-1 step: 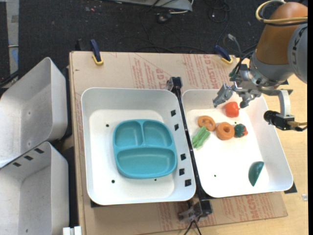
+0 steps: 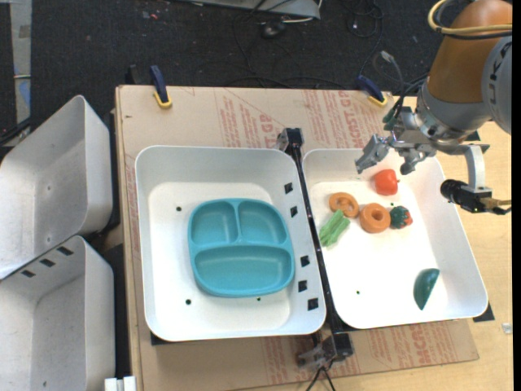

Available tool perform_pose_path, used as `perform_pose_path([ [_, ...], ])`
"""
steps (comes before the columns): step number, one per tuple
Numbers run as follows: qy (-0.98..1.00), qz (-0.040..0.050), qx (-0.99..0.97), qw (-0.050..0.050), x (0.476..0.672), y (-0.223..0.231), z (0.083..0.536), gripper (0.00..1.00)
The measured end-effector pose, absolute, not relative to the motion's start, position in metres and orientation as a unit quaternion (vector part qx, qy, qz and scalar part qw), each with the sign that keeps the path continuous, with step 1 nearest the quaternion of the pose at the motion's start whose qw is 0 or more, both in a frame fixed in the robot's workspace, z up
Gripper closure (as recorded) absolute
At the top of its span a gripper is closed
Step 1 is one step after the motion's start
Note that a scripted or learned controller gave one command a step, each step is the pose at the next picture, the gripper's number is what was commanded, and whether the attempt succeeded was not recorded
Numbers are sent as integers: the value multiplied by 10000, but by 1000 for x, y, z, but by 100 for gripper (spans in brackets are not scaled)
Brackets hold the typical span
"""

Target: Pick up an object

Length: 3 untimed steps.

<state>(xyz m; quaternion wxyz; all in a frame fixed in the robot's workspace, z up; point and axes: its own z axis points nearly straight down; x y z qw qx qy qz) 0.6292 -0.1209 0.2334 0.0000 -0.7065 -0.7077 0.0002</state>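
Gripper over the far end of the right bin, hanging from the grey arm with its orange band at the view's right. Fingers spread apart, clearly unclenched, nothing pinched between them. Just under that gap: a small red piece, lying on the white floor of the bin, close to the fingertips but not clamped (touching or not, hard to call from this slant).

Elsewhere in the same bin, nearer the middle: a small orange ring, then a larger orange ring beside it, with a dark green bit pressed up against the larger ring's right side. Left of the rings, a pale green piece lying at a slant near the divider. Well apart from all that, down toward the near right corner, a teal piece.

Over in the left bin: a blue divided plate, flat, roughly centred. Both bins side by side on a brown board, yellow clamps at the board's far edge.
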Motion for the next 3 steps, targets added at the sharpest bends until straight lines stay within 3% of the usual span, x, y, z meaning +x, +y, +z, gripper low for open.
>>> perform_pose_path([
  [2, -7065, 19, -7077, 22, 623, -124, 128, 0],
  [3, -7063, -20, -7079, -36, 625, -124, 94, 0],
])
